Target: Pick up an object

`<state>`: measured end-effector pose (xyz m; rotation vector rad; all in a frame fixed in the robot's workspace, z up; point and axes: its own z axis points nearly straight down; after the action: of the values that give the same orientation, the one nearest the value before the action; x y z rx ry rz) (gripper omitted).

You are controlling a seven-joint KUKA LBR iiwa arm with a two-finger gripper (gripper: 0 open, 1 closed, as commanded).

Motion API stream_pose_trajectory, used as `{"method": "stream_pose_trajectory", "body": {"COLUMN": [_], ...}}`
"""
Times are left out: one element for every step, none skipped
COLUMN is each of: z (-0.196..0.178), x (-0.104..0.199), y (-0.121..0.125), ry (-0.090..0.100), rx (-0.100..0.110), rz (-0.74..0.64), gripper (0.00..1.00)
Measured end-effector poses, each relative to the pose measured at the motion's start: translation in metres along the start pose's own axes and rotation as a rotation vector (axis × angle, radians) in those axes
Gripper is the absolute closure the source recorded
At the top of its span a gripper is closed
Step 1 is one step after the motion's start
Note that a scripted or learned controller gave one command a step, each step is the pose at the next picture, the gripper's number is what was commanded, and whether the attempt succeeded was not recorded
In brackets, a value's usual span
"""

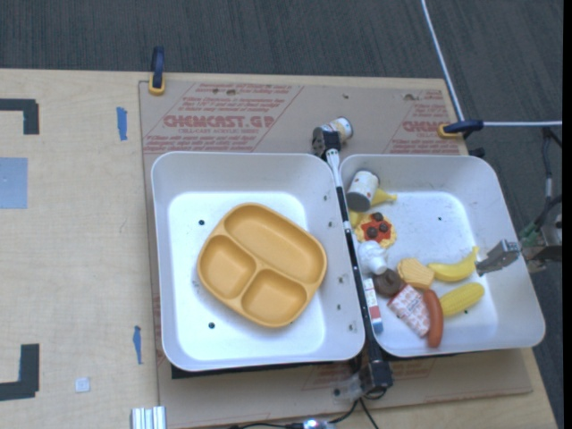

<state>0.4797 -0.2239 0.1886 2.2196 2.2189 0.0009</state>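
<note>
A sausage and corn lie left of the hand, poised at the bin's right rim; grip unclear.

Two white bins on tan bench printed with red lettering. Left bin: orange-yellow three-compartment tray. Right bin: yellow banana, yellow corn cob, red-brown sausage, red-and-white packet, yellow pizza slice with red and dark toppings, dark brown round piece. Blue tape strips on pale wood. Dark grey carpet beyond.
</note>
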Motion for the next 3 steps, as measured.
{"method": "stream_pose_trajectory", "body": {"z": [0.103,0.102,0.102], "x": [0.033,0.105,0.129], "y": [0.022,0.002,0.001], "ry": [0.001,0.003,0.001], "rx": [-0.001,-0.002,-0.002], "rz": [-0.002,-0.002,-0.001], "gripper": [0.00,0.00,0.00]}}
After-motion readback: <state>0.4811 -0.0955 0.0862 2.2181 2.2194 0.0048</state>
